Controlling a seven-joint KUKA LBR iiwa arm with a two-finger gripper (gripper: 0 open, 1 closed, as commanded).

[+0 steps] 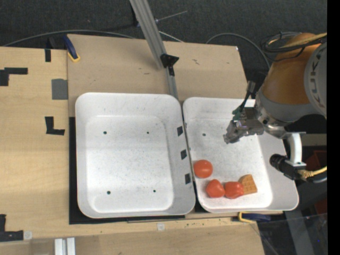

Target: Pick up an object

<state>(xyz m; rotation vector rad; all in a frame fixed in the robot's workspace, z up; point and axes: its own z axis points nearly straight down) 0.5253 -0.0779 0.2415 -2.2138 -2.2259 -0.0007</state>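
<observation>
My fingers (232, 137) hang over the right bin (212, 110), nothing between them; I cannot tell their spread. Targets cluster at its near end: tomatoes (202, 168), cracker (247, 184). Left bin (90, 142) is the likely drop.

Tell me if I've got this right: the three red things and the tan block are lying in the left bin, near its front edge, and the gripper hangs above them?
Not quite. The camera view shows the three red things and the tan block in the right bin, near its front edge. The gripper does hang above them.
</observation>
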